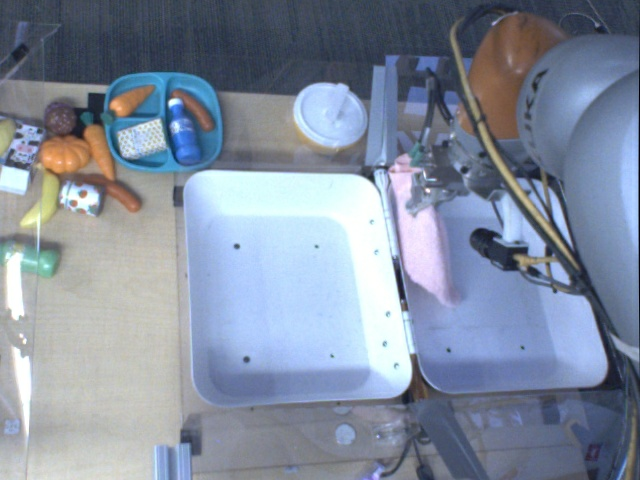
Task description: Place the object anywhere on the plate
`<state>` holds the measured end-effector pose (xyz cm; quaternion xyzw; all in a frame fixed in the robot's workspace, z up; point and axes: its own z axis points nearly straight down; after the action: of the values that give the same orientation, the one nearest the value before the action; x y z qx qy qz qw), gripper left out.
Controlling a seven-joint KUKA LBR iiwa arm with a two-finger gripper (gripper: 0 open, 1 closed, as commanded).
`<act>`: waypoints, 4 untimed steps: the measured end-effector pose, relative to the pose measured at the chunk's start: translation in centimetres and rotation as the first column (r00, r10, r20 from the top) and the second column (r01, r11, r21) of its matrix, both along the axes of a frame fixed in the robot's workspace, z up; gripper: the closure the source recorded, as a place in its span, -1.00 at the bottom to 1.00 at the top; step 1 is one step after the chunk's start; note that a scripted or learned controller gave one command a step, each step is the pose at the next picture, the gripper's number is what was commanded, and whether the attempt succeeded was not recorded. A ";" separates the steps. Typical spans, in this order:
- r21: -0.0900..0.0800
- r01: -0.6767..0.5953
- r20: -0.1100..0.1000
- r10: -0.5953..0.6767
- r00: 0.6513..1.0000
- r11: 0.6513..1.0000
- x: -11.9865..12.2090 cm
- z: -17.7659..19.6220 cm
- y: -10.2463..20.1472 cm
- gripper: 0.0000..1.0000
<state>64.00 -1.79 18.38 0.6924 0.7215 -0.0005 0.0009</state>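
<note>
A pink cloth [428, 250] hangs in a long strip over the left side of the right bin [520, 358]. Its top end sits between the fingers of my gripper [422, 186], which is shut on it near the bin's far left corner. The cloth's lower end trails toward the bin floor. The plate [205, 96] is teal and divided, and stands on the bench at the far left, beyond the left bin. It holds a toy carrot, a blue bottle, a sausage and a checked block.
The left bin [290, 288] lies between the gripper and the plate. A white lidded cup [330, 116] stands behind the bins. Toy foods [70, 173] lie scattered left of the plate. Cables [530, 253] loop from the arm over the right bin.
</note>
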 end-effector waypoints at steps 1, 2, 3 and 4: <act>0.002 -0.009 0.003 0.009 1.000 1.000 0.1 4.1 0.1 1.00; 0.001 -0.403 0.002 0.403 0.915 0.915 -0.9 4.5 4.2 1.00; 0.000 -0.731 0.003 0.731 0.683 0.683 -2.4 5.4 9.6 1.00; -0.001 -0.939 0.003 0.939 0.343 0.343 -3.3 5.2 13.6 1.00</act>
<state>60.69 11.85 23.62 0.1537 0.9881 0.0014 0.0018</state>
